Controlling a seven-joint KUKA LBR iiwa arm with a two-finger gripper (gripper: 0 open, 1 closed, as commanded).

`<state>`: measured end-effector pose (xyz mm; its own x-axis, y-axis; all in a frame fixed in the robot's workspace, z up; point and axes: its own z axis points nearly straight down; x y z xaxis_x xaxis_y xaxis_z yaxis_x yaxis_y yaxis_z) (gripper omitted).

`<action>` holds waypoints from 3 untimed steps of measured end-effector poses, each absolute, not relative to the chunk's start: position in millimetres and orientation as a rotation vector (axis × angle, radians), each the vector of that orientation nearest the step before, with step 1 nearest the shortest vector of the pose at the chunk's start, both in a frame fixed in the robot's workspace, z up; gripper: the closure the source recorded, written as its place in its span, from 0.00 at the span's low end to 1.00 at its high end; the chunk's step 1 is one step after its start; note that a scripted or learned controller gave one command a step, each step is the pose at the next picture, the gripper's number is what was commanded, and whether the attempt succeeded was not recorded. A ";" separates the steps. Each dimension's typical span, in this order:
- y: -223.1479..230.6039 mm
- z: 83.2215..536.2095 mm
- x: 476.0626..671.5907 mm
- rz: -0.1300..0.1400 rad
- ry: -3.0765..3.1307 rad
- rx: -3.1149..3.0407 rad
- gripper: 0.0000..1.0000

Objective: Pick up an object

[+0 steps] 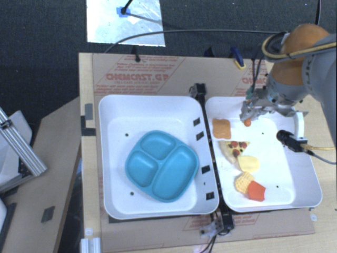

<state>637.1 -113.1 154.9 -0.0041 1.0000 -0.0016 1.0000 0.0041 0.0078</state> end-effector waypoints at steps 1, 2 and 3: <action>-112.1 220.7 638.9 0.009 2.222 2.210 1.00; -112.1 241.8 640.2 0.005 2.224 2.212 1.00; -59.8 228.4 647.1 0.004 2.232 2.210 1.00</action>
